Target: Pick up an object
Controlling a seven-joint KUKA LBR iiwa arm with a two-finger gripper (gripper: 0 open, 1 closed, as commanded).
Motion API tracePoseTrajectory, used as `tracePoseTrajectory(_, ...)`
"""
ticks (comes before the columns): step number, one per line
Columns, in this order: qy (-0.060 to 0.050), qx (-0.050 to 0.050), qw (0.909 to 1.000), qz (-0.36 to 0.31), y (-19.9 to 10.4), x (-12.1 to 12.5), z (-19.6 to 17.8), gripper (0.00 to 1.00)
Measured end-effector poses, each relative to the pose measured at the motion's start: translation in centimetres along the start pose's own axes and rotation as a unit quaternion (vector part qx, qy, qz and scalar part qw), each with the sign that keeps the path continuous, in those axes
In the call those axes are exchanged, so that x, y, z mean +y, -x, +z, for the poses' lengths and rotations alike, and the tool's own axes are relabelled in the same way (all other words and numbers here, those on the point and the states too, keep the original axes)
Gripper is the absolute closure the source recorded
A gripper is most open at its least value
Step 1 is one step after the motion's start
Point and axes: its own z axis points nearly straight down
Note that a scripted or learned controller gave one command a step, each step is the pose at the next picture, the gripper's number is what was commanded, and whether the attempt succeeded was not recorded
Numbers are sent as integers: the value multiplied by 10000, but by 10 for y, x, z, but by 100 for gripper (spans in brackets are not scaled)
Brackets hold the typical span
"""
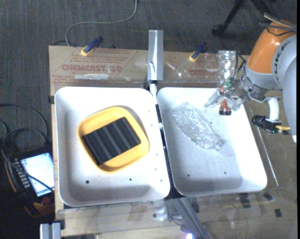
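Nothing lifted yet, judging by the frame. Pincer (224, 102) hovering at upper right of the frame, over the far right corner of the right bin (249, 176); nothing visible between its fingers, and impossible to tell whether spread or pressed together. Clear crumpled plastic bottle (195, 126) lying flat in the right bin, centre right of frame, down-left of the pincer and apart from it. Yellow tray with black ribbed insert (113, 138) sitting in the left bin (70, 183), centre left. Still needing: approach, descent, closing, lifting.
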Motion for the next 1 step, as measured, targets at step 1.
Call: tracePoseTrajectory(1,-1,6,9997,-239,6,11,-8,0)
